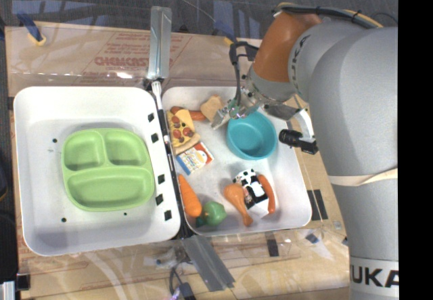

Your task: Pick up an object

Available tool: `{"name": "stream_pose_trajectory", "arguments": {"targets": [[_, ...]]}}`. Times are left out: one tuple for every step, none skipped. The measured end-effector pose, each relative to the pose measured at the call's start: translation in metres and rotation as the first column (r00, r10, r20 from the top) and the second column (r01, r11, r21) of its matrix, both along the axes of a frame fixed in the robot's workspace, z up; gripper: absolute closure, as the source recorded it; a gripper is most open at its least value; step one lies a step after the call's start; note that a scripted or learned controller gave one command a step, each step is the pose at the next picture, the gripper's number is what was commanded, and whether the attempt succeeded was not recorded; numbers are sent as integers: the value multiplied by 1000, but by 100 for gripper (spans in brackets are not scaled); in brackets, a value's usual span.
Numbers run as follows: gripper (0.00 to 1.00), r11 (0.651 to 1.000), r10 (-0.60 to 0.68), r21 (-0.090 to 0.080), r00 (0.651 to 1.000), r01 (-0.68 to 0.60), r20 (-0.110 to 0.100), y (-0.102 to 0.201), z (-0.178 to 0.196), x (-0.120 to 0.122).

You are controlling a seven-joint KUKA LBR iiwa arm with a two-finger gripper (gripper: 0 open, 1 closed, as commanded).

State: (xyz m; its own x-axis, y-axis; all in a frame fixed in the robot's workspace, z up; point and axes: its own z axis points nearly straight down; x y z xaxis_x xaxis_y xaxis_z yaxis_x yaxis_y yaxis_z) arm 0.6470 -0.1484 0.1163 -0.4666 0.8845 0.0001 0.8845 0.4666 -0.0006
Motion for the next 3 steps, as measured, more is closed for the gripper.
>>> {"name": "stream_pose_trajectory", "arguments": {"targets": [[100,964,-265,0,964,265,3,14,43,4],[100,877,-480,0,877,480,0,-5,97,-38],[100,710,-705,-2,710,705,-6,-43,-10,-137]]}}
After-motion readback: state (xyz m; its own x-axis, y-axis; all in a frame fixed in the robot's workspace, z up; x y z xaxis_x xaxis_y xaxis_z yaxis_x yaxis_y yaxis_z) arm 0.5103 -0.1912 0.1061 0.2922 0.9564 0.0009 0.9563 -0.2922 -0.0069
